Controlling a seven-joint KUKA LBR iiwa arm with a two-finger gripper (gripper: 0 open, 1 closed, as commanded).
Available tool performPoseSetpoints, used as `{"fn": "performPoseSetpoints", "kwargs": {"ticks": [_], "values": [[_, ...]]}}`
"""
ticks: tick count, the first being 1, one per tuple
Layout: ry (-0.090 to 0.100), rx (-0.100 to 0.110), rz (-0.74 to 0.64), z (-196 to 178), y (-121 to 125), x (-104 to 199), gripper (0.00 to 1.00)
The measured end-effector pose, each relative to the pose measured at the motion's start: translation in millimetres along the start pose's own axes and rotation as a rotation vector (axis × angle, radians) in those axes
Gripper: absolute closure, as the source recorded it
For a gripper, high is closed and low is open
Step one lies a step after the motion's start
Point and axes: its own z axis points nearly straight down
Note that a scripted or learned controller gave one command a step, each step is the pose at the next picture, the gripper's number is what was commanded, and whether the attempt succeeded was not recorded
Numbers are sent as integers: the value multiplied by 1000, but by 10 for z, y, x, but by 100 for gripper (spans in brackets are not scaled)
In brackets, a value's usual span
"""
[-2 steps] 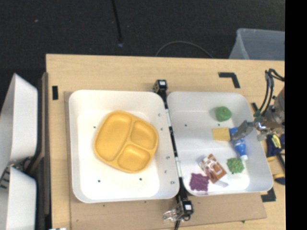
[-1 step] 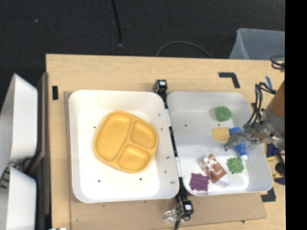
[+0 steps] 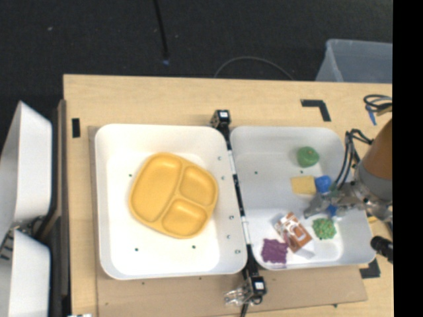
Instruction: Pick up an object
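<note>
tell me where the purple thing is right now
In the camera view the purple object lies in the right bin, at its near left corner, just left of the orange-and-white packet.

- Two white bins are set side by side on a wooden bench [image 3: 165,98].
- A yellow plate [image 3: 173,195] with three parts is seen lying in the left bin [image 3: 109,243].
- Small things are seen in the right bin [image 3: 264,144]: a green round thing [image 3: 307,156], a yellow block [image 3: 303,185], a small blue thing [image 3: 322,183], a green bumpy thing [image 3: 324,228], a purple thing [image 3: 274,250] and a snack packet [image 3: 294,232].
- The grey arm [image 3: 378,177] is seen at the right side, with its gripper [image 3: 320,207] low over the right bin, between the blue thing and the green bumpy thing.
- Nothing is seen held in the gripper.
</note>
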Motion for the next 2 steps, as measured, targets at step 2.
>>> {"fn": "performPoseSetpoints", "kwargs": {"ticks": [2], "values": [[-1, -9, -5, -766, 10, 22, 100]]}}
